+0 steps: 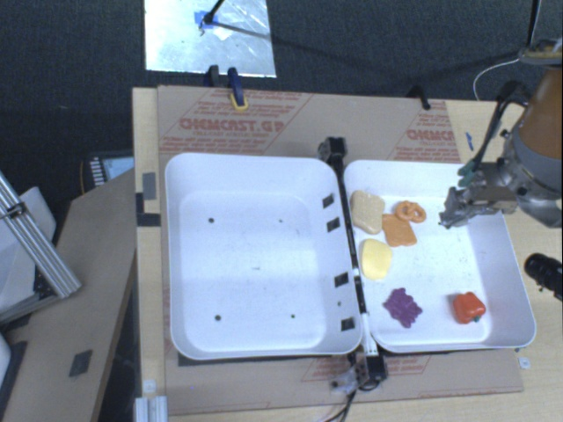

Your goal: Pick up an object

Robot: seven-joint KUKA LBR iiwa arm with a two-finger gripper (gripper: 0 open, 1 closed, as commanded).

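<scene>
From my station I see the arm (538,143) reaching in from the right, its grey body and orange band high over the right bin's (501,262) far right side; the wrist bends down and leftward, so the gripper (450,216) hangs low over the bin's upper right part, pointing toward the food pieces; I cannot tell how the jaws stand, since the tip is small and blurred, and I see nothing between them. The 2 white bins sit side by side on a brown board (290,117) laid on the table (97,262); the left bin (251,253) shows bare white floor. In the right bin I count 6 pieces: a pale bread-like slice (367,211) near the divider, an orange pretzel-like ring (409,211) just right of it, an orange flat piece (399,232) touching the ring's lower edge, a yellow piece (376,258) below those, a purple bunch (402,307) lower down, and a red-orange pepper-like piece (468,307) well apart at the lower right. The gripper is nearest the ring, just beside it on the right and not touching it. The board carries red printing, mirrored or upside down from here; I read roughly "CHEMCAST" on the left and cannot read the block on the right. A shiny sheet (209,23) lies beyond the board.
</scene>
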